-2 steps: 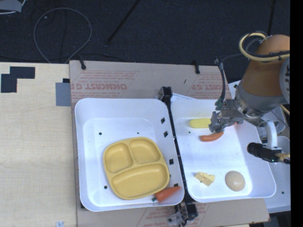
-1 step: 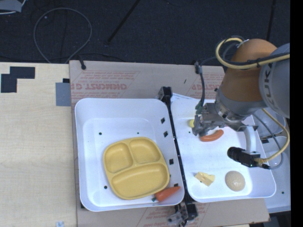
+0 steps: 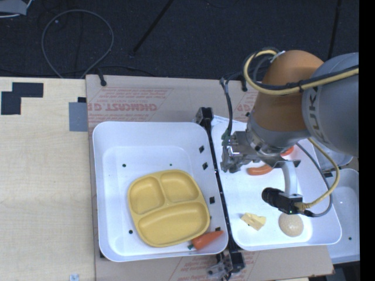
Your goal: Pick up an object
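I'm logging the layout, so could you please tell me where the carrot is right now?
The carrot lies in the left bin, at its near right corner, touching the yellow tray.

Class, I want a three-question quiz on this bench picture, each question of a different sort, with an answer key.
1. True or false: the yellow plate lies in the same bin as the carrot.
2. Multiple choice: the piece of cheese lies in A) the left bin, B) the right bin, C) on the cardboard.
3. Fill in: the pale round object sits beside the ____ in the right bin.

Key: 1 true; 2 B; 3 cheese.
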Robot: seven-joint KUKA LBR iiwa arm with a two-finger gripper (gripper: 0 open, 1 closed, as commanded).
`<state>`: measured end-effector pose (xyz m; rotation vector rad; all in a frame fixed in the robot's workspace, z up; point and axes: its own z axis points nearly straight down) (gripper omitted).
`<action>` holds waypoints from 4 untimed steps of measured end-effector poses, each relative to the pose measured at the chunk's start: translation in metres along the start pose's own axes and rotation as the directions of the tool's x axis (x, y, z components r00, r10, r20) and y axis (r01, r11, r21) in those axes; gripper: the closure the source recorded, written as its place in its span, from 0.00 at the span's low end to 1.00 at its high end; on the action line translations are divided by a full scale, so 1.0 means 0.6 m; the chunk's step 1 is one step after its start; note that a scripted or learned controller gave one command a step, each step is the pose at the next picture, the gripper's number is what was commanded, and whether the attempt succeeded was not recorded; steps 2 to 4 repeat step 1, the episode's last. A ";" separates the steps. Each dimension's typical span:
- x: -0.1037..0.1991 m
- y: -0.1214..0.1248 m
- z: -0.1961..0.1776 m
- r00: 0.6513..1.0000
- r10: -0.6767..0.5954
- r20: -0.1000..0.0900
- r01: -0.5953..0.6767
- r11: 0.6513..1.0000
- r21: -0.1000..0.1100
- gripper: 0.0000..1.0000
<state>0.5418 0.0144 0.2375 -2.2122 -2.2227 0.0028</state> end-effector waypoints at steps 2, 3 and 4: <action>0.075 -0.015 -0.003 1.000 0.000 0.001 0.000 1.000 0.001 1.00; 0.075 -0.015 -0.003 1.000 0.000 0.001 0.000 1.000 0.001 1.00; 0.075 -0.015 -0.003 1.000 0.000 0.001 0.000 1.000 0.001 1.00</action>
